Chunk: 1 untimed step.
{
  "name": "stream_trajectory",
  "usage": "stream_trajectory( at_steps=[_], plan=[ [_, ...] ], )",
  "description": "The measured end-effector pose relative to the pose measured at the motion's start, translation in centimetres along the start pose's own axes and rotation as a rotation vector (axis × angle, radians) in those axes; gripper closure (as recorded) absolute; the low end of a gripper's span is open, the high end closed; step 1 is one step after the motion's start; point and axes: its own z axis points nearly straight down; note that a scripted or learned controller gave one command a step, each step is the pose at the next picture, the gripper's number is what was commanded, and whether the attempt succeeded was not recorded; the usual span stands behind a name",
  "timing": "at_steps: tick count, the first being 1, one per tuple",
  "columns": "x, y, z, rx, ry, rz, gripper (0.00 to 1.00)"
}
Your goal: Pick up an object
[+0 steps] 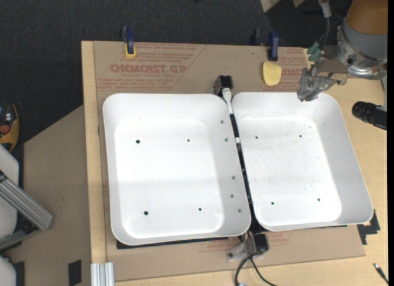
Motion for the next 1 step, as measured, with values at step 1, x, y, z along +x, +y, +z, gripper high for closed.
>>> stream_trajectory(
  at_steps=[1],
  plan=[
    [0.34, -1.79, -2.05, -0.008, -0.002, 0.003, 1.00]
  ],
)
